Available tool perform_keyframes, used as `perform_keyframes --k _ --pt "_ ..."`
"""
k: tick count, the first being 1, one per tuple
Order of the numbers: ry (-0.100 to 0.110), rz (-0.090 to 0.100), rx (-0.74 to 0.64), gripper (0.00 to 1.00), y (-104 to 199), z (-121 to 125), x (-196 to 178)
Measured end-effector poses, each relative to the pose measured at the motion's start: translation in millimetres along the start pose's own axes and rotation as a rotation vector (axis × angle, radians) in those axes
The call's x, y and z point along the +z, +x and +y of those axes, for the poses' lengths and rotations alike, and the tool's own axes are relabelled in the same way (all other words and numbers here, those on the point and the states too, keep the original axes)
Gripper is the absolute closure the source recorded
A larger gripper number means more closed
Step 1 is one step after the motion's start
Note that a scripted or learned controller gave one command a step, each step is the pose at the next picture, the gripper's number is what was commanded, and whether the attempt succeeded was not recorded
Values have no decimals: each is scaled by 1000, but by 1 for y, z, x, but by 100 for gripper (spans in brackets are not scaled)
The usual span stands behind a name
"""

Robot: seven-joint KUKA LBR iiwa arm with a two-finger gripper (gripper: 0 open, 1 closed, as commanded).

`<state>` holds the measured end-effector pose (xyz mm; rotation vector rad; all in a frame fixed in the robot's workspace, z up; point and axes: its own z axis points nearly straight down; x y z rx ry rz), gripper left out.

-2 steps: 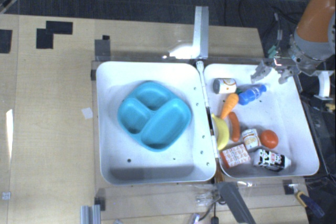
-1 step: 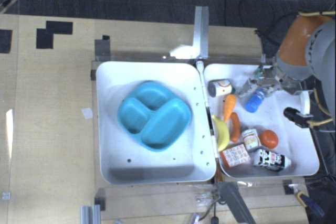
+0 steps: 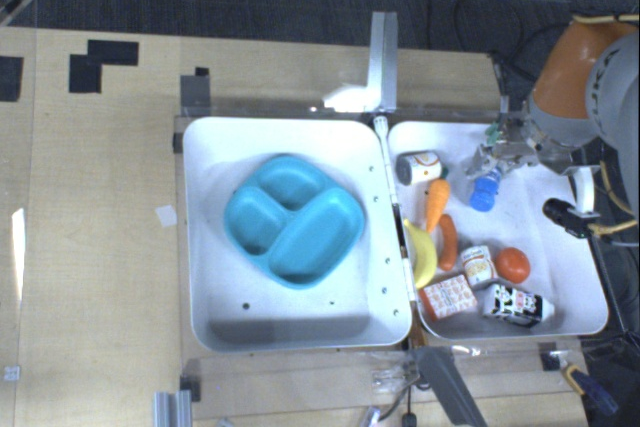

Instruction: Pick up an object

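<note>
My gripper (image 3: 499, 153) hangs over the back of the right bin (image 3: 580, 245), at the end of the grey arm with the orange band. Just in front of it, towards the left, a small blue bottle (image 3: 484, 192) lies on the bin floor; whether the gripper touches it is not clear. Further left an orange carrot (image 3: 436, 204) lies beside a small white can (image 3: 420, 166). Nearer the front are a yellow banana (image 3: 424, 256), a reddish sausage (image 3: 449, 240), a small jar (image 3: 477, 265), a red tomato (image 3: 513, 264), a printed box (image 3: 447, 296) and a black-and-white bottle (image 3: 517, 306).
The left bin (image 3: 215, 215) holds a blue divided plate (image 3: 294, 218) at its middle. A metal post (image 3: 384, 55) stands behind the wall between the two bins. The bench surface lies to the left of the bins.
</note>
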<state>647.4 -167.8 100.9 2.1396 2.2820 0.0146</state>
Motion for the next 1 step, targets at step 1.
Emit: perform_keyframes --k 1 --pt "9 1 204 100 39 -27 -110"
